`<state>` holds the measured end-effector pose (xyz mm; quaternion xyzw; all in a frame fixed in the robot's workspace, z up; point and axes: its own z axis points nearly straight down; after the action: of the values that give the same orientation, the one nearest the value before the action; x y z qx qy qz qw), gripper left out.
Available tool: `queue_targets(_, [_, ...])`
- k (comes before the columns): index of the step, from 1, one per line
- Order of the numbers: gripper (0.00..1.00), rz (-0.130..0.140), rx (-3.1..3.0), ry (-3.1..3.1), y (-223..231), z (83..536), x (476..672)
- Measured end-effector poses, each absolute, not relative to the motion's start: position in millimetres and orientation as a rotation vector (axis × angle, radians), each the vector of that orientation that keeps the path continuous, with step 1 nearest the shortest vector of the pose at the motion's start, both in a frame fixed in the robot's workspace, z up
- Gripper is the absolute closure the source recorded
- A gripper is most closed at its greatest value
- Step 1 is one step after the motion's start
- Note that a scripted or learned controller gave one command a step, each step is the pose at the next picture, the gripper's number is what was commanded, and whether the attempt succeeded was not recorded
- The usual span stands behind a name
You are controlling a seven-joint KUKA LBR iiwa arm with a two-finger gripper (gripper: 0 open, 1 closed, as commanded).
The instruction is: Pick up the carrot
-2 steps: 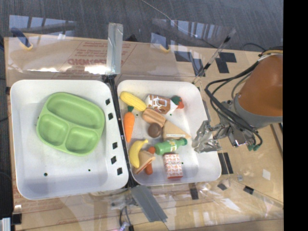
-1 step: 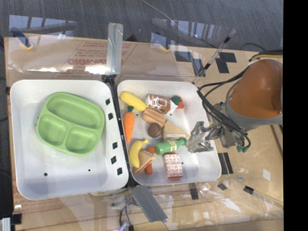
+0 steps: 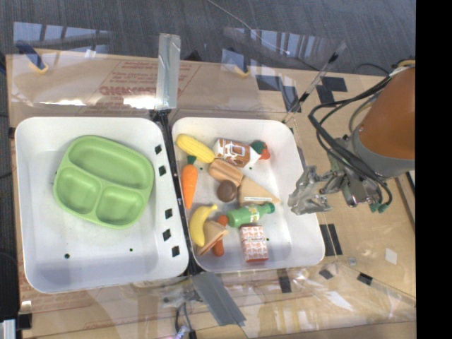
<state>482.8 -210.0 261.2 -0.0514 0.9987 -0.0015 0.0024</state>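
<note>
The left bin [image 3: 42,260] holds a green divided plate [image 3: 104,181] and nothing beside it. In the right bin [image 3: 305,232] the carrot [image 3: 189,186], orange and tapered with a small green top, lies along the left wall, pointing down the bin. A corn cob [image 3: 194,147] lies just above it, a banana [image 3: 201,219] just below it, and a brown bread piece [image 3: 224,171] and a dark round item [image 3: 226,191] sit near its right side. Further right are a green bottle [image 3: 249,214], a small carton [image 3: 253,244] and a printed can [image 3: 232,151]. The gripper [image 3: 305,196] hangs over the bin's right rim, well apart from the carrot, holding nothing; whether it is open or closed cannot be told.
</note>
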Motion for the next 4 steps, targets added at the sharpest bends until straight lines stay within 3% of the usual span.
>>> queue_targets(1, [1.0,0.004,-0.501,3.105,-208.6,200.2,483.9])
queue_targets(2, [1.0,-0.002,-0.463,3.106,-209.9,232.3,488.9])
queue_targets(4, [1.0,-0.002,-1.256,2.876,-209.5,281.4,488.3])
